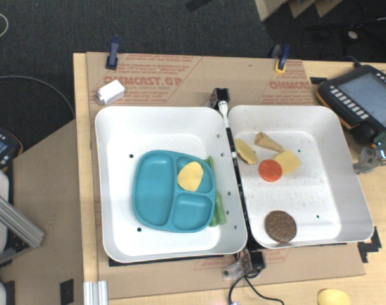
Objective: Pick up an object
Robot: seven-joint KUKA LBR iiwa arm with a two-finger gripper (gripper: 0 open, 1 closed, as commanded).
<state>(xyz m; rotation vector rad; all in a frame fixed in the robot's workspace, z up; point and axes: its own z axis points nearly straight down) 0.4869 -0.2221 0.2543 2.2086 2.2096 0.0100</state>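
Observation:
The right bin (345,199) holds a red round piece (270,170), a yellow block (288,162), a tan wedge (268,142), a yellowish flat piece (246,151) near the divider, and a brown round cookie (280,226) at the front. In the left bin (117,138) lies a teal divided plate (171,192) with a yellow oval piece (190,176) in its upper right compartment. A green strip (216,203) lies along the plate's right side.
A black pendant with a screen (358,100) lies on the bench at the right. A small white block (110,92) rests behind the left bin. Blue (112,53) and yellow (281,58) clamps hold the back edge. A yellow object (333,297) lies at the front right.

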